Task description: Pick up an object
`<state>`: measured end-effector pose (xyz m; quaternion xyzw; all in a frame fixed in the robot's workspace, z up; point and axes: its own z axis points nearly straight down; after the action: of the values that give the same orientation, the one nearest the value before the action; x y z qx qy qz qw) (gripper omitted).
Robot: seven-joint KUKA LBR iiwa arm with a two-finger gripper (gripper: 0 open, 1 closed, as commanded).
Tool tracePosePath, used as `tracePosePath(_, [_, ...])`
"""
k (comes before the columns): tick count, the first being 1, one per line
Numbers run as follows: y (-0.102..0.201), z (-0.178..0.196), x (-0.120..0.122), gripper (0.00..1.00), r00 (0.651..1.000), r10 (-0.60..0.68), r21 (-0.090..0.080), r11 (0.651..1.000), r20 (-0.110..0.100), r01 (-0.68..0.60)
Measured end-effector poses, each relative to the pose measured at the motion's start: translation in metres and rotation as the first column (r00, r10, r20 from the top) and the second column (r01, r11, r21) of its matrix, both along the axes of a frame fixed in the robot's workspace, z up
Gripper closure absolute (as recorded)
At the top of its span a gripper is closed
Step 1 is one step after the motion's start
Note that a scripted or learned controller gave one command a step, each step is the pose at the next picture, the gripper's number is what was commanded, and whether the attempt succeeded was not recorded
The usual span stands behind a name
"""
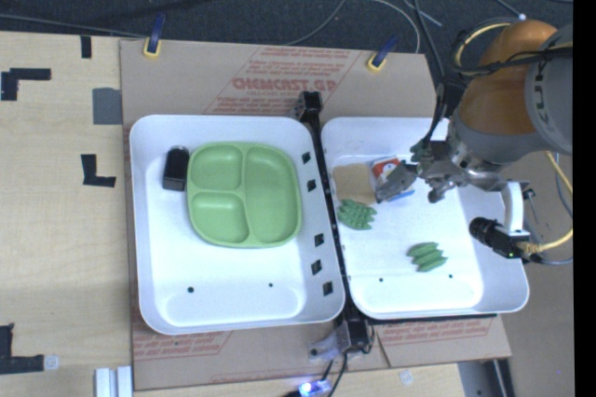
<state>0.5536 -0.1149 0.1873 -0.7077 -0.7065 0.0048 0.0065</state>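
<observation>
In the right bin (466,293) lie a tan flat piece (352,183), a ridged green object (356,214), a green pea pod (426,256) and a small red-and-white item (385,168). My gripper (396,182) reaches in from the right and hangs over the upper middle of this bin, its tips at the tan piece's right edge, just below the red-and-white item. The left bin (158,293) holds a green divided plate (245,194) with a small black object (175,169) at its left side.
The arm's grey body and orange band (507,97) cover the right bin's upper right corner. Black clips (317,190) run along the seam between the bins. Cables trail over the dark surface behind the cardboard underlay (279,74).
</observation>
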Motion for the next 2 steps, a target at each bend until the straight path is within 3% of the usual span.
tracePosePath(1, [0.000, 0.008, 0.003, 0.00, 1.000, 0.003, -0.001, 1.000, 0.013, -0.003])
tracePosePath(2, [-0.010, -0.046, 0.003, 0.00, 1.000, 0.002, -0.003, 1.000, 0.009, -0.002])
